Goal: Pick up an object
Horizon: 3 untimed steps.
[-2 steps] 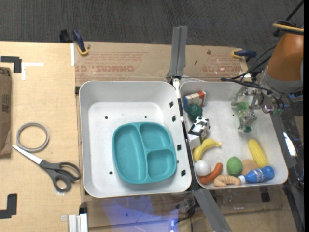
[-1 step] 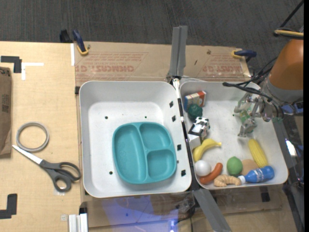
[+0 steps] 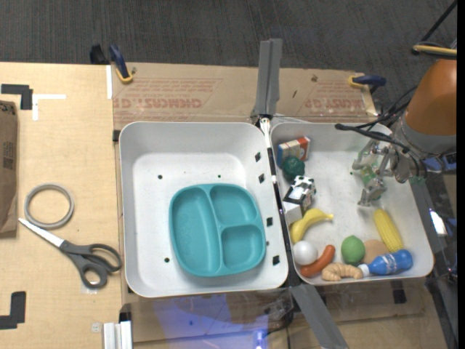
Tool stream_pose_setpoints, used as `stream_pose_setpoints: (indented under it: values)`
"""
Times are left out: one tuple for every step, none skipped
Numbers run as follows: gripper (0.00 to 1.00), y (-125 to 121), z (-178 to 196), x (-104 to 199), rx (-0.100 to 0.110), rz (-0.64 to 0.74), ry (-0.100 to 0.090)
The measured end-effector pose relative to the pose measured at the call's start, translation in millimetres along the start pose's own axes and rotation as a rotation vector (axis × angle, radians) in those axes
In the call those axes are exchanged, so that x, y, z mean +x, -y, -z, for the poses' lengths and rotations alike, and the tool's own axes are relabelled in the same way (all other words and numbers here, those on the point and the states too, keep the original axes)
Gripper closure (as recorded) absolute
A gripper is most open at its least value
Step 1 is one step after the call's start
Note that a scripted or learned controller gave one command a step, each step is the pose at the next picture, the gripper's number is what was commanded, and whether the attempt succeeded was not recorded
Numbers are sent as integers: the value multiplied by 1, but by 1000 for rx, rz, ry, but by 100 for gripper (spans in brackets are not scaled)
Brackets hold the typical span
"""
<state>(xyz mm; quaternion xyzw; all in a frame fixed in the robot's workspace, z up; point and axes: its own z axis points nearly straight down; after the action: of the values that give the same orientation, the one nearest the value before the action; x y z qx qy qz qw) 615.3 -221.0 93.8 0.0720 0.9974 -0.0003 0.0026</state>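
At the far left of the frame, off both bins, a roll of tape [image 3: 49,204] and a pair of scissors [image 3: 76,251] lie on the bench, well apart from the work. The left bin [image 3: 138,195] holds 1 teal divided plate [image 3: 217,228]. The right bin [image 3: 341,140] carries every candidate for picking: a small box [image 3: 294,148] and a dark green ball [image 3: 293,167] at its upper left, a black-and-white cube [image 3: 299,191], a banana [image 3: 308,222], a white ball [image 3: 304,252], a red sausage [image 3: 317,262], a lime [image 3: 352,249], a corn cob [image 3: 387,228] and a blue-capped bottle [image 3: 385,264].

The gripper [image 3: 374,187] hangs over bare floor in the upper right of that bin, just above the corn cob; the jaws look slightly spread with nothing between them.

A straight descent from here would likely close on nothing, since the spot below is bare. Shifting toward the corn risks its rounded body rolling out of the pinch, and the bin's right wall and the bottle leave little room there.
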Motion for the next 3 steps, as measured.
stream_pose_setpoints:
  values:
    - [0,0,0,0,0,0,0]
    - [0,0,0,0,0,0,0]
    - [0,0,0,0,0,0,0]
